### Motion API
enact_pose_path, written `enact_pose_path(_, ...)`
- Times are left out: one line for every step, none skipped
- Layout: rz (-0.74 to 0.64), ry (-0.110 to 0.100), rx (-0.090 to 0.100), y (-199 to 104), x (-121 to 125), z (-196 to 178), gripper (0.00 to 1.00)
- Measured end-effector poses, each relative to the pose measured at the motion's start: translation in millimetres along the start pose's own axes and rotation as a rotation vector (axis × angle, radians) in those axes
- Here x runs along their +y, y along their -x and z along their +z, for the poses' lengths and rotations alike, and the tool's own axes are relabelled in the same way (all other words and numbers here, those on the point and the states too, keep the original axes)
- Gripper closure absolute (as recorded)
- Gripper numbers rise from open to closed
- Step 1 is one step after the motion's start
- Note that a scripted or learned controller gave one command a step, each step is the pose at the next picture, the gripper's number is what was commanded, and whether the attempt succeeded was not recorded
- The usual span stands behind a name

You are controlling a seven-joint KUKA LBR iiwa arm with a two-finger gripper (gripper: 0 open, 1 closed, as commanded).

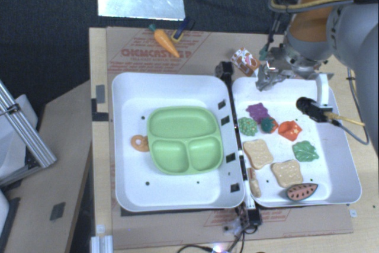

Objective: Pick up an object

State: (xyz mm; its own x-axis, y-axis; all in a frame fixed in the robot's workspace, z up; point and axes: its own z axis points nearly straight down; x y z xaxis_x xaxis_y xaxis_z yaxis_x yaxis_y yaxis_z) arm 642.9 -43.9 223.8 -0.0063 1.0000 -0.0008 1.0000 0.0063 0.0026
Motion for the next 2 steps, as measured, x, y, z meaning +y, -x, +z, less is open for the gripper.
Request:
enact_pose_path(-0.002,0.002,0.0,0.1,12.0,-11.4,1.0)
enact_pose_path(0.005,-0.002,0.0,7.2,11.0,8.6,1.0)
